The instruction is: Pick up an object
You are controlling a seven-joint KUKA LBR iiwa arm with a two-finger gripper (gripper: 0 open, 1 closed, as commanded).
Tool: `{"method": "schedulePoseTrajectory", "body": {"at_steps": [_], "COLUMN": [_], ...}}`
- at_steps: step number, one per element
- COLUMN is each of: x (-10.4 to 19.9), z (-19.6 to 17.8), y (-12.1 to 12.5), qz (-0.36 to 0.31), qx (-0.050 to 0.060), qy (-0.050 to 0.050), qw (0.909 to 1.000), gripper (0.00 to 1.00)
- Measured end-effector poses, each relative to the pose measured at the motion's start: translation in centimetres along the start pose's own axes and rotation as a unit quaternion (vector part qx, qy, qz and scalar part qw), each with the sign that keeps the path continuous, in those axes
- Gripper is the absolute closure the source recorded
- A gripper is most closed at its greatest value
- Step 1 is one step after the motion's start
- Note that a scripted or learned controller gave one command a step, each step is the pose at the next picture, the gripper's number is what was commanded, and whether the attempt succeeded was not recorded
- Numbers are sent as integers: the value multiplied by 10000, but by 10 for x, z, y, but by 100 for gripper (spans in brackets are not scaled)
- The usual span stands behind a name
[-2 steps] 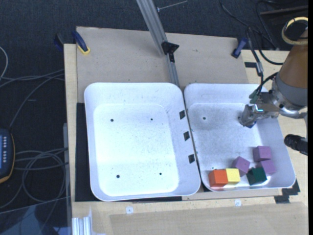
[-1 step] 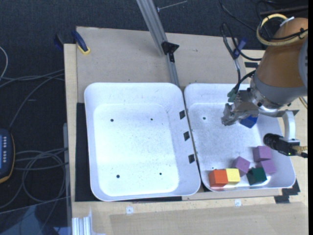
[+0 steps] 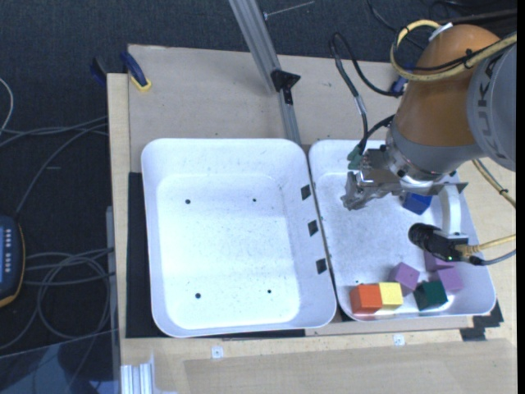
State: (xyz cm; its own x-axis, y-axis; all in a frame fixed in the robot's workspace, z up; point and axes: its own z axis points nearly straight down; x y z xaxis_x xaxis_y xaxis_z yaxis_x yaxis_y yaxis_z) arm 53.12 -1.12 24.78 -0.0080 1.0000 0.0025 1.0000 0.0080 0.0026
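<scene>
Claw (image 3: 358, 194) over right bin (image 3: 361, 245), nothing visibly gripped

Bench (image 3: 205, 109): 2 white bins set side by side on it, left bin (image 3: 225, 236) & right bin (image 3: 361, 228), rims touching.

Readable text: I find none anywhere in my view.
My arm (image 3: 459, 89): a grey marking sits at its right edge, too cut off for me to read.
Blocks: my right bin (image 3: 361, 245) holds them at its front right corner, their faces plain, no letters or numbers.
Left bin (image 3: 164, 171): dark dots, no writing.
</scene>
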Motion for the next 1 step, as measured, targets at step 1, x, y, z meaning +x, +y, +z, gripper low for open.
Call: {"method": "schedulePoseTrajectory", "body": {"at_steps": [1], "x": [51], "z": [12], "y": [4], "qz": [7], "qx": [28], "qy": [-2], "qw": [10000], "gripper": [100]}}
